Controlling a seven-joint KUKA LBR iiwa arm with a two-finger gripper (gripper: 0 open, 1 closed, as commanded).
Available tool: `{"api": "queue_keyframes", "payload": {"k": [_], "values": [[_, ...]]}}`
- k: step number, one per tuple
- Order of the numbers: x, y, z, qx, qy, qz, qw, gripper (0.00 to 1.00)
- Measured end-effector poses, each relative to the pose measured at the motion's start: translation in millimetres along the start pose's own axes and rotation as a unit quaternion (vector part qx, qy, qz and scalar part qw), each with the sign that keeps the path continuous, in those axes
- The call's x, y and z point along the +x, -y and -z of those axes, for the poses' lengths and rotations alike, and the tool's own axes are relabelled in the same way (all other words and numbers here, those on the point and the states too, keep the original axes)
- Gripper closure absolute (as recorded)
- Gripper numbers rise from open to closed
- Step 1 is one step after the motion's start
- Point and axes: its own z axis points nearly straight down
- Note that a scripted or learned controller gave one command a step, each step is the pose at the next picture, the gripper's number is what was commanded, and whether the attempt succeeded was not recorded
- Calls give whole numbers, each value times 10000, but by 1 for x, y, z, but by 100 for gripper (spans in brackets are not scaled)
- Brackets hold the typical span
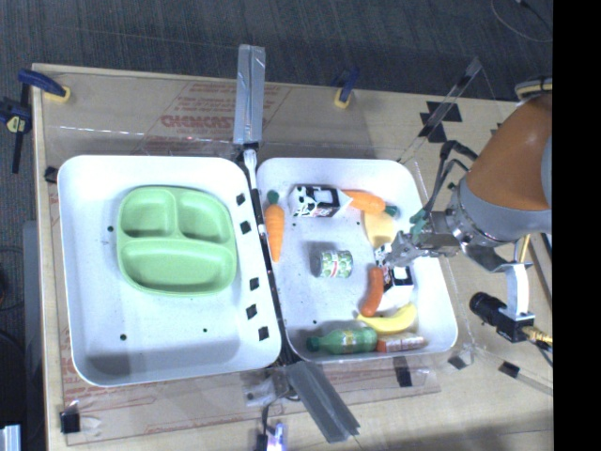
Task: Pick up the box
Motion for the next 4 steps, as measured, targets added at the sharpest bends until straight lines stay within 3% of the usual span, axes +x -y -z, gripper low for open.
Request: {"api": "queue_keyframes", "payload": {"k": [1, 2, 4], "values": [[0, -1, 10, 3, 1, 29, 10000, 100], [21, 12, 105, -26, 7, 77, 10000, 100], [21, 9, 126, -26, 18, 147, 9999, 100]]}}
